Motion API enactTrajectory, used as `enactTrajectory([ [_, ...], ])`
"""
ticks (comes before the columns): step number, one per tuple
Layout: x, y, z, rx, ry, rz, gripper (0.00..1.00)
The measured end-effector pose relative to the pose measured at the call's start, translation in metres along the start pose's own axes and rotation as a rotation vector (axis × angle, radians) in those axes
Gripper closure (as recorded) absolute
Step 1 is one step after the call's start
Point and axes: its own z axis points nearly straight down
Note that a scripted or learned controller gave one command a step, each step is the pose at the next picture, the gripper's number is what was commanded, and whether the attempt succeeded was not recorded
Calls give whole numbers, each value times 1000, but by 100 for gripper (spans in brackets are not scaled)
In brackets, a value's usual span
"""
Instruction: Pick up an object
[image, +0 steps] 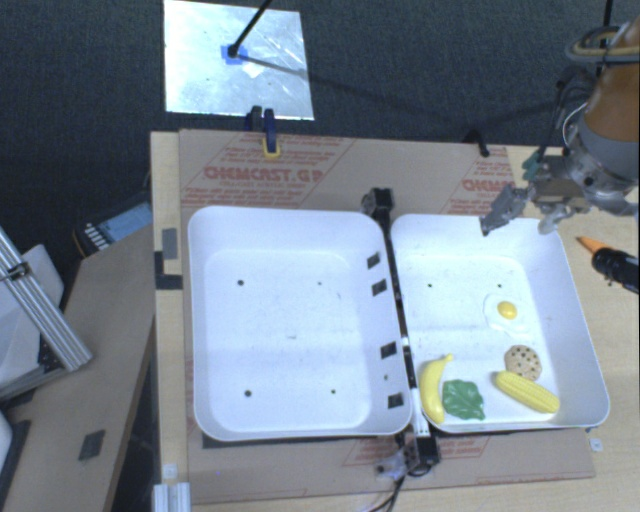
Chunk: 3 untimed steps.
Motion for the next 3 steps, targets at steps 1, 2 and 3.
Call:
enactTrajectory([
  [1, 75, -34, -70, 1, 2, -1, 0],
  [2, 156, -95, -184, -7, 5, -2, 0],
  [3, 158, -101, -217, 3, 0, 7, 0],
])
